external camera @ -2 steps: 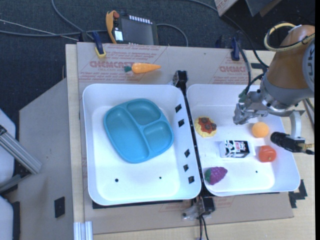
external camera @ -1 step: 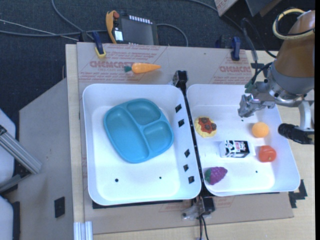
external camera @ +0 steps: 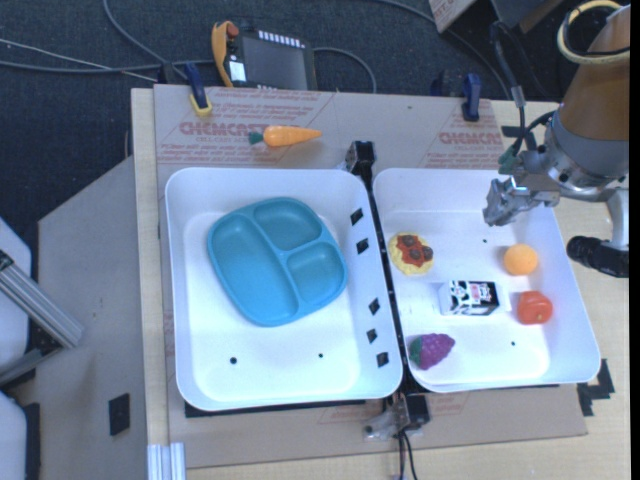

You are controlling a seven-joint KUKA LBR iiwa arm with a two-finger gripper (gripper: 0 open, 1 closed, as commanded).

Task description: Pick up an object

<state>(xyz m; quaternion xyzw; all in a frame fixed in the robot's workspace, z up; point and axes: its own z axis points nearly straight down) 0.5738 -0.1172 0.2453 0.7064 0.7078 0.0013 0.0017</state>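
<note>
The right bin [external camera: 450,193] holds a small pizza-like toy [external camera: 412,253], a black and white carton [external camera: 470,297], an orange ball [external camera: 520,260], a red tomato-like toy [external camera: 534,308] and a purple bunch of grapes [external camera: 431,349]. My gripper [external camera: 499,208] hangs over the back right part of this bin, above and left of the orange ball. Nothing shows between its fingers.
The left bin [external camera: 200,348] bears a blue divided plate [external camera: 277,259]. A toy carrot [external camera: 283,137] lies on the cardboard behind the left bin. Clamps [external camera: 199,95] hold the board's back edge. A black divider [external camera: 372,258] runs between the bins.
</note>
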